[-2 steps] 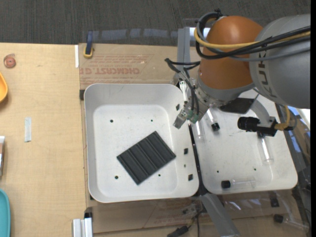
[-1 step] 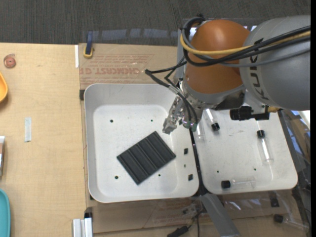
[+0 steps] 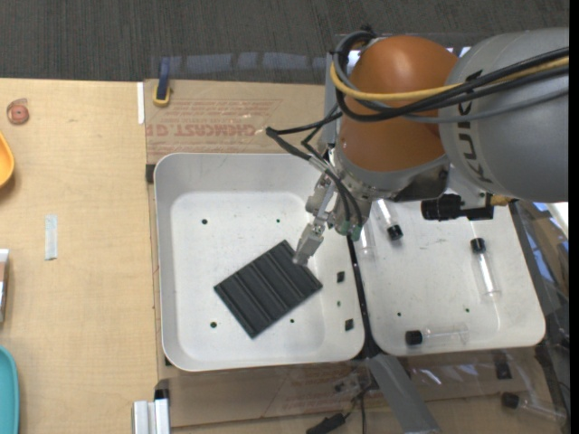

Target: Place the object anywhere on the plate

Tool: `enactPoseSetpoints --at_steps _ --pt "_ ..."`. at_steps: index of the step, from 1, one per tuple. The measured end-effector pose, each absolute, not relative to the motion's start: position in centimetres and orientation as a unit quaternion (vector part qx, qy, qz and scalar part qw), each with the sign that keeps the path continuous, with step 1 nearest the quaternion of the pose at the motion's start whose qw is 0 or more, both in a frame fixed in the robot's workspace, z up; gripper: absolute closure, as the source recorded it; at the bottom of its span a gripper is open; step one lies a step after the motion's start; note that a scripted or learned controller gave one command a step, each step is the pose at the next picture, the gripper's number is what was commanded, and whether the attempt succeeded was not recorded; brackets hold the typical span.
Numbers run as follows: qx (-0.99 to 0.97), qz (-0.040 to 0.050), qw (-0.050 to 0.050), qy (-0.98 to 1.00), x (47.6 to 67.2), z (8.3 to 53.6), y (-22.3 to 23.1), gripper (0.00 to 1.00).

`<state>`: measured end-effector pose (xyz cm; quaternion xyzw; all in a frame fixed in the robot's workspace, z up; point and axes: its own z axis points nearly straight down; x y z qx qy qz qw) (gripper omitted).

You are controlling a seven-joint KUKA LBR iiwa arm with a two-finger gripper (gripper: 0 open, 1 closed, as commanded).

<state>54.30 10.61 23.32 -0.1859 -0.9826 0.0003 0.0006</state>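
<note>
Left bin [image 3: 181, 242]: dark ribbed plate [image 3: 268, 288] lies at my 6 o'clock. Gripper [image 3: 306, 250] hovers at plate's 1 o'clock corner; I cannot tell jaws' state, no object seen gripped. I judge placement not done.

Left bin [image 3: 181, 242]: the dark ribbed plate [image 3: 268, 288] lies tilted mid-floor, bare white floor open all round it, most to the left and top. The gripper [image 3: 308, 242] hangs at the plate's upper right corner, the bulky arm [image 3: 434, 116] overhanging the divider and the right bin [image 3: 507, 315].
</note>
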Motion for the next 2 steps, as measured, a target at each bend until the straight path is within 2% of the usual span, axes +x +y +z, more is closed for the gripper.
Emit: enactPoseSetpoints --at_steps 1,2 --pt "-0.188 0.0002 0.000 -0.982 54.4 24.2 10.5 1.00" --pt "-0.062 0.0001 0.001 -0.998 53.4 22.4 7.7 1.00"
